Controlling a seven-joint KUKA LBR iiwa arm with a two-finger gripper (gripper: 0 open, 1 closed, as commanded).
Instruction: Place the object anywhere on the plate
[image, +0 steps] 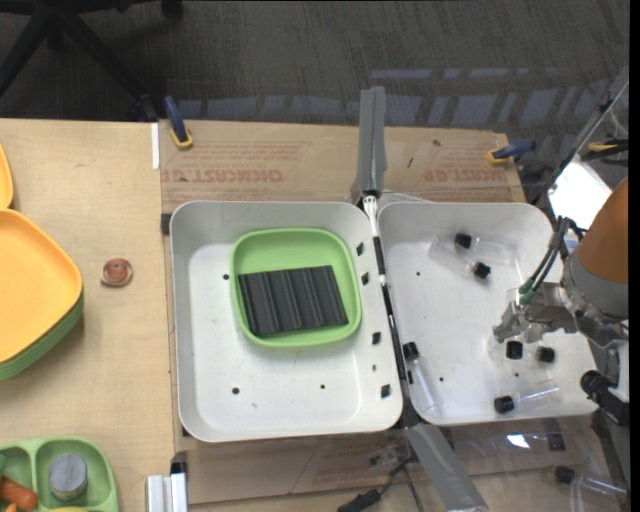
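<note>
A green square plate (296, 241) sits in the left white bin (200, 385). A dark grey ribbed slab (297, 300) lies flat on the plate, filling most of its middle. My gripper (516, 327) hangs low over the right side of the right white bin (440, 395), far from the plate. Small clear vials with black caps lie just below it, one (514, 350) close under the gripper and another (545, 354) beside it. Nothing can be seen held in the gripper.
More black-capped vials lie in the right bin, at the back (462, 241) and the front (504, 403). On the wooden bench to the left are stacked yellow plates (30, 290), a small red-brown disc (117, 270) and a green divided tray (50, 475).
</note>
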